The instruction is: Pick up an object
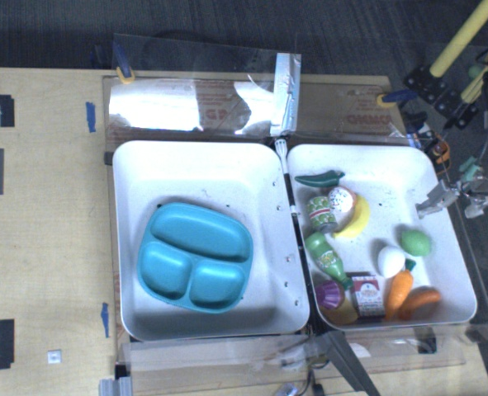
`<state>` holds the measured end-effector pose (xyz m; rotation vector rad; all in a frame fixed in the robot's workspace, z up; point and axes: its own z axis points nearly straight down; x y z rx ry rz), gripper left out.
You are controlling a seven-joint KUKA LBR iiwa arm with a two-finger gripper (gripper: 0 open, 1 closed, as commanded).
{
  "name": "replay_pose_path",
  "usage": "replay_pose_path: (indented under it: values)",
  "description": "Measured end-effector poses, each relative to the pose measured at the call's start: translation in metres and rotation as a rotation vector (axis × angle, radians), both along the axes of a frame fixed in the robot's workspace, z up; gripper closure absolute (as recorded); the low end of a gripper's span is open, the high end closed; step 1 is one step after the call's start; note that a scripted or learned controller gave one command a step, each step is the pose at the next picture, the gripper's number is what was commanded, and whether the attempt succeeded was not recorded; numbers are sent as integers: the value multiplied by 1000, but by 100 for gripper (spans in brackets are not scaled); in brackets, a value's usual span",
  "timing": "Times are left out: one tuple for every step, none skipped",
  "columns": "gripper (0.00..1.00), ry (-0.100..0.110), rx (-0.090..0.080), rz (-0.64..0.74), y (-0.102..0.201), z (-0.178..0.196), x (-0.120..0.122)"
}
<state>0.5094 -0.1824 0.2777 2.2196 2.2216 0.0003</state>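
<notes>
The right bin point(376, 157) holds several toy foods. A dark green chilli point(318, 178) lies at its far left, with a yellow banana point(359, 218) and a green can point(319, 211) just below it. A green bottle point(326, 256) lies along the left wall. A white egg point(390, 261), a green lime point(415, 242) and an orange carrot point(400, 287) sit at the right. A brown box point(366, 294) and a purple piece point(330, 292) lie by the near wall. My gripper point(454, 198) hangs at the bin's right rim, above and right of the lime, touching nothing.
The left bin point(136, 172) holds a blue divided plate point(196, 254). A clear plastic sheet point(202, 97) stands behind the bins. A yellow rod point(466, 31) and cables crowd the far right corner. Bare wooden bench point(37, 238) lies to the left.
</notes>
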Motion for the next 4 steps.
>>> replay_pose_path:
  values:
    - [0,8,3,-167,44,-84,48]
    - [100,1,2,-167,43,-72,49]
    - [0,2,2,-168,43,-72,49]
    - [0,-3,0,7,46,-171,105]
